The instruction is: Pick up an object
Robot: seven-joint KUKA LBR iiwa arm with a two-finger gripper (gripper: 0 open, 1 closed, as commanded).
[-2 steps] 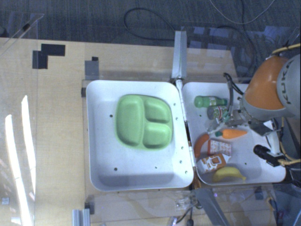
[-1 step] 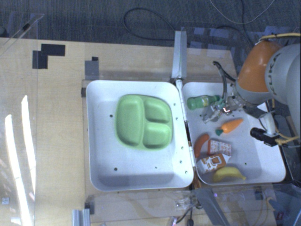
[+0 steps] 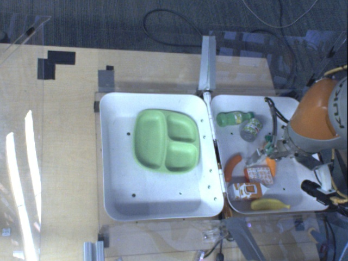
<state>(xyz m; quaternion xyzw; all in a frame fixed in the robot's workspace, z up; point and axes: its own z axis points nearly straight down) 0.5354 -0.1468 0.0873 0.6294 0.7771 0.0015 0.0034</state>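
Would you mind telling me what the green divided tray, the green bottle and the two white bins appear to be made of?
The green divided tray looks like moulded plastic with a matte finish: uniform colour, soft rounded compartment edges, little glare. The green bottle seems to be translucent plastic, glossy, with a pale highlight along its side. The left bin and right bin look like smooth white plastic or coated metal; the view leaves that open.

In the right bin (image 3: 291, 105), a loose cluster of small objects. Toward the far left corner, a green bottle (image 3: 235, 118) lying on its side, with a crumpled silvery can (image 3: 250, 128) just beside it on the right. Nearer the middle, an orange-red sausage-shaped piece (image 3: 232, 166) set at a slant, next to a small orange-and-white packet (image 3: 259, 173). Below these, an orange-and-white carton (image 3: 245, 191) lying flat, and a yellow banana (image 3: 269, 204) along the near wall.
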